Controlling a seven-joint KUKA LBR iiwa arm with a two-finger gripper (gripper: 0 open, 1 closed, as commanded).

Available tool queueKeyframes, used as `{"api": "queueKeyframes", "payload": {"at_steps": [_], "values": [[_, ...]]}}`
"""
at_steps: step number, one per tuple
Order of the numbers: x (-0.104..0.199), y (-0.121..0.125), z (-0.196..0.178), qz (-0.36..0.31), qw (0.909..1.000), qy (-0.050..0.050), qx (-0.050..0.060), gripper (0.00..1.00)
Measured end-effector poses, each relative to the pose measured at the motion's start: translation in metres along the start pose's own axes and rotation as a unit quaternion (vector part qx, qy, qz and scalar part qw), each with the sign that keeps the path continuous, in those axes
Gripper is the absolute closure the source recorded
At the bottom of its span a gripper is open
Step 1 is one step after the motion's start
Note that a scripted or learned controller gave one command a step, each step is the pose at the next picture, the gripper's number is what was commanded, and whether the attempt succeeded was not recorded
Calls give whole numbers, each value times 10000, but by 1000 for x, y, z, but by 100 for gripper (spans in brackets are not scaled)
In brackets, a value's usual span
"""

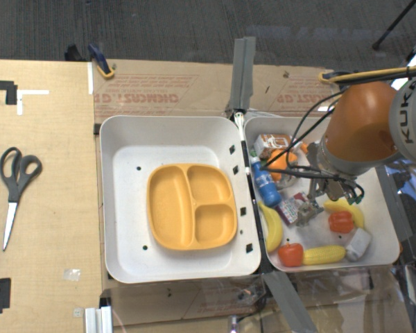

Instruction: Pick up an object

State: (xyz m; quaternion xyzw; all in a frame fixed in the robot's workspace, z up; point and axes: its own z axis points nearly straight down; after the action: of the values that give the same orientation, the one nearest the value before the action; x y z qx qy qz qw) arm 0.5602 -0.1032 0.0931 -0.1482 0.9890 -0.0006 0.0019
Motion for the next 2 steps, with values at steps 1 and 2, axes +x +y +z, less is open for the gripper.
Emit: {"api": "queueKeyframes", "payload": {"at_steps": [1,2], "values": [[45,19,-1,1681,9858,-24,6,0],[-36,0,3,2512,9678,120,-29,0]]}}
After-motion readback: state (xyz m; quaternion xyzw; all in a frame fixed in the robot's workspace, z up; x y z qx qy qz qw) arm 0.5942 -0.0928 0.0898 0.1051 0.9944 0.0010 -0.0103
